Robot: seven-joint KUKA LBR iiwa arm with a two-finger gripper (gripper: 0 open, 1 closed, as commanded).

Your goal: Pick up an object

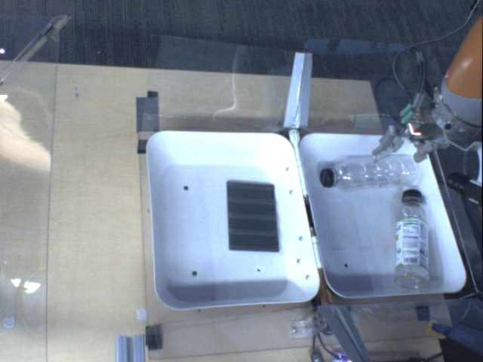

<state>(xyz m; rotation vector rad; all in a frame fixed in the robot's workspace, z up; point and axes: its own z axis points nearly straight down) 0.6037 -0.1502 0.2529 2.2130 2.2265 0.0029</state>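
The right bin (pixel 362 274) holds two clear plastic bottles. One bottle (pixel 370 174) lies on its side along the far wall, its black cap pointing left. The other bottle (pixel 411 240) lies near the right wall, black cap toward the far side, with a white label. A black ribbed rectangular block (pixel 253 215) lies flat in the middle of the left bin (pixel 181 225). My gripper (pixel 400 148) hangs over the far right corner of the right bin, just above the far bottle's base end. Its fingers are spread open with nothing between them.
A metal divider post (pixel 298 89) rises at the far side between the two bins. Cables (pixel 411 62) loop behind the right bin near the arm. The wooden bench (pixel 75 202) stretches to the left of the bins.
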